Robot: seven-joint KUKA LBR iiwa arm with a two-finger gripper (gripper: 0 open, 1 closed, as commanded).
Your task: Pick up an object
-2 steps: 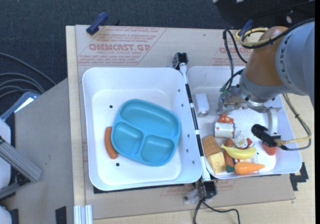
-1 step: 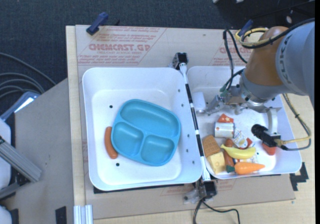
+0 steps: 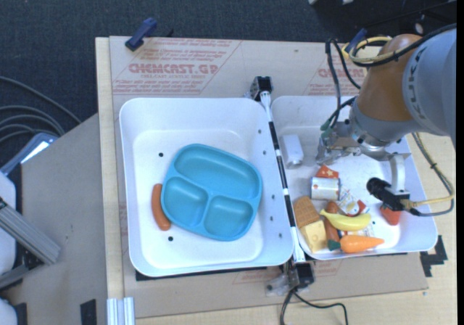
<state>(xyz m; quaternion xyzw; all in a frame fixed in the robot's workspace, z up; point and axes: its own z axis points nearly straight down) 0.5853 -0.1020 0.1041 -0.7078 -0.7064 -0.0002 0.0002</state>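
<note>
Several toy foods (image 3: 341, 222) heaped in right bin (image 3: 304, 109), yellow banana (image 3: 348, 220) topmost; tool (image 3: 335, 148) grip state indiscernible.

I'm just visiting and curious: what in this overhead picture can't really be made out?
- Gripper, camera view: the grey arm's wrist covers it, so whether it grips anything cannot be told.
- Toy food pile in the right bin: pieces overlap, and the small ones are too tiny to name.
- Hot dog in the left bin: partly tucked under the blue plate.

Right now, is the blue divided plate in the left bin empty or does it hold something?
Empty. The blue plate shows three bare compartments; the orange sausage lies beside it on the left bin floor.
</note>
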